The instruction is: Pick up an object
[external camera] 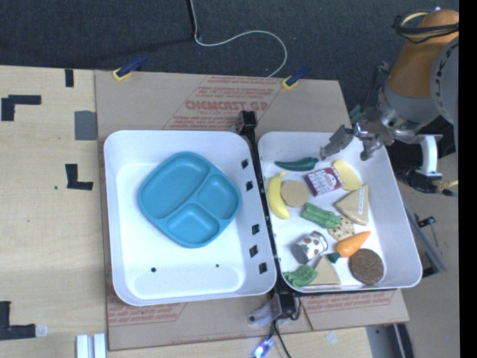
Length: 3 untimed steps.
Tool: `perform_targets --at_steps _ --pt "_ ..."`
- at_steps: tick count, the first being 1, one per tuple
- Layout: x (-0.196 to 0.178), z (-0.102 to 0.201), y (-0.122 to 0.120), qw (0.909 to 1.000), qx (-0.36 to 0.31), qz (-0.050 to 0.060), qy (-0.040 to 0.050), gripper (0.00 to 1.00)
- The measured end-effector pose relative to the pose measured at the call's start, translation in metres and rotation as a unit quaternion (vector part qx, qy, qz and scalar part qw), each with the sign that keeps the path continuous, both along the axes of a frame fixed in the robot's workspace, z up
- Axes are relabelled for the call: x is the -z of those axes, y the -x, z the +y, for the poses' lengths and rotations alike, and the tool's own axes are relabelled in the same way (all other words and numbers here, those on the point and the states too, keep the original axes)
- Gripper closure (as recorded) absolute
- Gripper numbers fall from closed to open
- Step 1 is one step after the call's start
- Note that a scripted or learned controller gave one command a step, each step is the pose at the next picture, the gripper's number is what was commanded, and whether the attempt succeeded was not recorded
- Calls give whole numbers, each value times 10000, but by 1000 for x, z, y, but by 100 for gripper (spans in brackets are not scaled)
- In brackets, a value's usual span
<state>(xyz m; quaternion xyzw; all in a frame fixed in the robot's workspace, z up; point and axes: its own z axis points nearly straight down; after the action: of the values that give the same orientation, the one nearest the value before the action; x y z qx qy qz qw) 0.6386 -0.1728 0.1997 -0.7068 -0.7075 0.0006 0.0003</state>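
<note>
The right bin (402, 222) holds several toy foods: a yellow banana (276, 197), a green chili (297, 164), a red-and-white packet (323, 180), a yellow piece (347, 174), a green pickle (320, 215), a cheese wedge (354, 206), a carrot (350, 245), a brown cookie (367, 265) and a small can (310, 245). My gripper (350, 145) hovers over the bin's far right part, above the packet and yellow piece. Its two fingers are spread apart and hold nothing.
The left bin (123, 222) contains a blue divided plate (189, 198). Both bins rest on a cardboard sheet (216, 103). A white cable (238, 39) loops behind the bins. The arm's grey and orange body (421, 58) stands at the right.
</note>
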Motion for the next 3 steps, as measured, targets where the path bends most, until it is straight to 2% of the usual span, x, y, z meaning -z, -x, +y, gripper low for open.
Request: perform_targets --at_steps 1,2,3 --pt "-103 60 21 10000 -30 -43 -5 0" --pt "-72 111 69 10000 -14 22 -9 0" --pt "-82 110 67 10000 -11 9 -4 100"
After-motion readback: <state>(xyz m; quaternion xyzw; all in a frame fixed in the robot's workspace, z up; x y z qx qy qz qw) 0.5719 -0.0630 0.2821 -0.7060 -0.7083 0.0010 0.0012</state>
